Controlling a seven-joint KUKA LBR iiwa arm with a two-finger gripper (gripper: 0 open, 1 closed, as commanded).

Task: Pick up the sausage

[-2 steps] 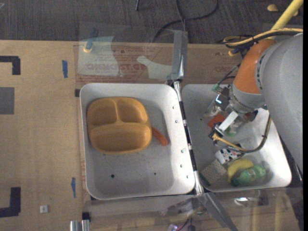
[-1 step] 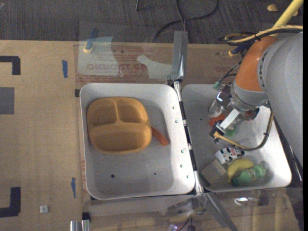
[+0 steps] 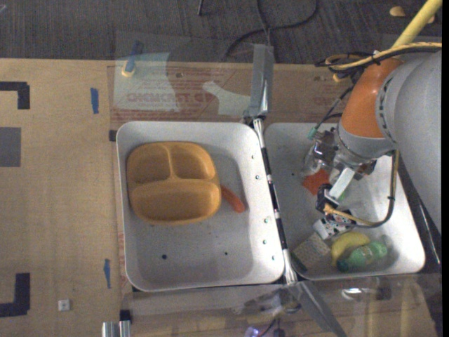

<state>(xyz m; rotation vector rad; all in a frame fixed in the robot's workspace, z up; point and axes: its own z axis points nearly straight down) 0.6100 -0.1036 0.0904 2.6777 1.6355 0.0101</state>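
Spanning the frame: brown counter (image 3: 56,188) bearing two white bins. Reaching in from the right: grey arm (image 3: 414,118) over the right bin (image 3: 414,258), with gripper (image 3: 317,161) low in that bin's upper left, just above a red thing (image 3: 315,182); open or closed, cannot tell. Filling the upper half of the left bin (image 3: 210,258): yellow divided plate (image 3: 172,181). Lying slantwise at the plate's right edge: orange sausage (image 3: 233,199). Near the right bin's lower edge: banana (image 3: 349,244), with a green thing (image 3: 365,255) just beside it.
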